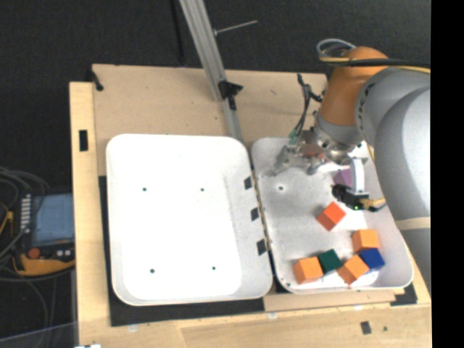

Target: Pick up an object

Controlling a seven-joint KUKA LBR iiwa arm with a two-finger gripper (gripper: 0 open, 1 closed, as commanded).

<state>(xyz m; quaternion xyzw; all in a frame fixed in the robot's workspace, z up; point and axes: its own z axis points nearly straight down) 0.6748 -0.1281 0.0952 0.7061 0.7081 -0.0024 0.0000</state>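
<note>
End effector (303, 155) low over right bin (290, 209)

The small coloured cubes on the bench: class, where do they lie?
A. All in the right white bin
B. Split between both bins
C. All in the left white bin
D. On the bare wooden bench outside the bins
A: the orange cubes, the dark green cube and the blue cube all lie in the right shallow white bin, mostly near its front edge, below the grey arm's gripper.
</note>
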